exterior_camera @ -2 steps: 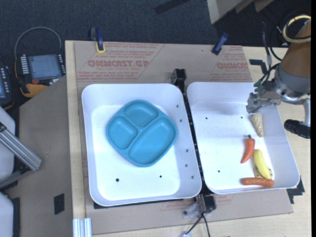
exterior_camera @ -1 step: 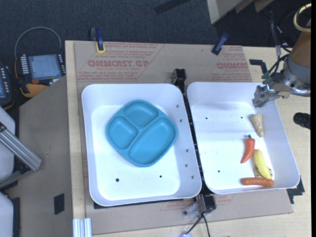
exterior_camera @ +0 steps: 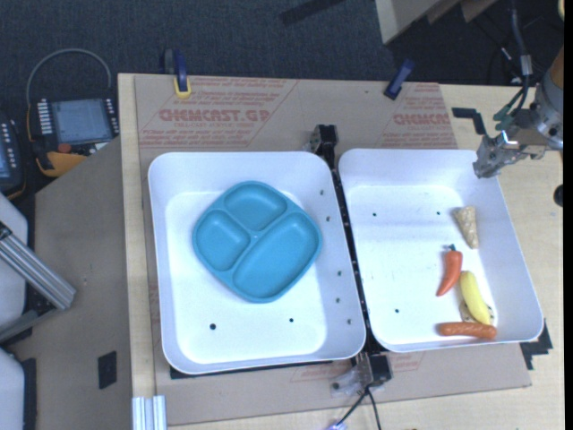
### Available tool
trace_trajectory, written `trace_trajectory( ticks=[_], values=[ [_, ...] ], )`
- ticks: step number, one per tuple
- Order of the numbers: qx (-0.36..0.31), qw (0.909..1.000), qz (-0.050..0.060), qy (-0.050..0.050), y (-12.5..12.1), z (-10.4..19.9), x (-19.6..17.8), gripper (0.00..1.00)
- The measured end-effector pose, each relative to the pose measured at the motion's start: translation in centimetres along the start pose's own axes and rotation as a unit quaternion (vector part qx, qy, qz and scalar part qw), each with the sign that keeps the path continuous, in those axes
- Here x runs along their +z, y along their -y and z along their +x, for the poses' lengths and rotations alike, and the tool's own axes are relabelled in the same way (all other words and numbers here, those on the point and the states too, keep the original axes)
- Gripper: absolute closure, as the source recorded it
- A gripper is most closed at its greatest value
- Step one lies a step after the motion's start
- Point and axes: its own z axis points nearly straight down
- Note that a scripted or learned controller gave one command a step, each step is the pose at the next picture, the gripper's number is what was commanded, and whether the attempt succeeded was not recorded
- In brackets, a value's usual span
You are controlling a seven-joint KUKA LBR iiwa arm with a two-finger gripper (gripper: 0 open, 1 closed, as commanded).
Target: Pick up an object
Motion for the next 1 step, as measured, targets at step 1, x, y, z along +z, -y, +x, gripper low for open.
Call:
trace_trajectory(
  ticks=[1],
  values=[
    [-0.002, 1.0, 0.005, -0.003, 2.42, 4.75, -0.33, 1.0]
  ],
)
